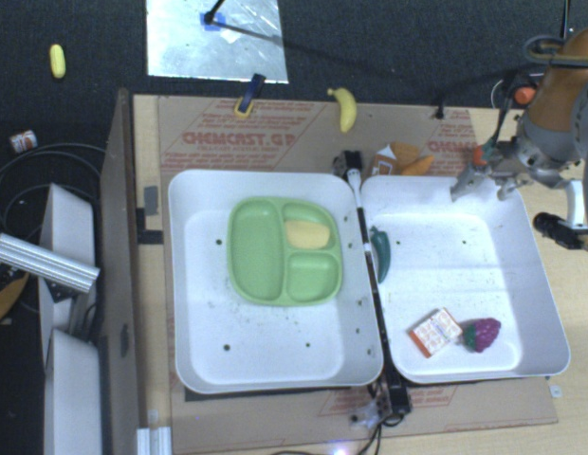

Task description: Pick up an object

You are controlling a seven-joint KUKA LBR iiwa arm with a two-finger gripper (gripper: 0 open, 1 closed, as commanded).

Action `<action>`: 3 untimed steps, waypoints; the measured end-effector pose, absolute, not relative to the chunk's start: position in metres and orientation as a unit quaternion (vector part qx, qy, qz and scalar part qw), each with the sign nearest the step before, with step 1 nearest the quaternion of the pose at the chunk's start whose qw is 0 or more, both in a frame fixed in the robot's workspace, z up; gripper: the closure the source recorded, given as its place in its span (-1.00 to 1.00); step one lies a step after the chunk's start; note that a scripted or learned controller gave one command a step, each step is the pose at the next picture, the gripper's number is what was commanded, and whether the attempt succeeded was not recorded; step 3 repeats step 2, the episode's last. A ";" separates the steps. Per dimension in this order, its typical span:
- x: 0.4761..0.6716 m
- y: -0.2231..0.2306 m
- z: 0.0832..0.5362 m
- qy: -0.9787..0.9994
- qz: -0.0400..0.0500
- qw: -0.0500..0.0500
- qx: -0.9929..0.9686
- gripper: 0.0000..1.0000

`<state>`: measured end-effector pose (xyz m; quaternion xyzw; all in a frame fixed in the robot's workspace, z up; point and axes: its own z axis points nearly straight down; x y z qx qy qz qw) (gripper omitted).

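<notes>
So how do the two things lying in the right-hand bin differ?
The small box is orange and white with flat sides and square corners; the grapes are purple, rounded and bumpy. The box lies left of the grapes and looks slightly larger. Both sit close together near the front of the right bin.

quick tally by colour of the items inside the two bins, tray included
Green: 2, the divided tray in the left bin and a small green item at the right bin's left wall
Yellow: 1, a piece in the tray's upper right compartment
Orange and white: 1, a small box
Purple: 1, a grape bunch
Total: 5
</notes>
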<state>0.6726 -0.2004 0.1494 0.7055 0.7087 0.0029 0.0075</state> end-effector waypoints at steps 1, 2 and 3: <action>0.667 -0.145 0.157 0.710 0.002 0.001 0.704 -1.00; 0.670 -0.092 0.147 0.710 0.002 0.000 0.704 -1.00; 0.670 -0.092 0.147 0.710 0.002 0.000 0.704 -1.00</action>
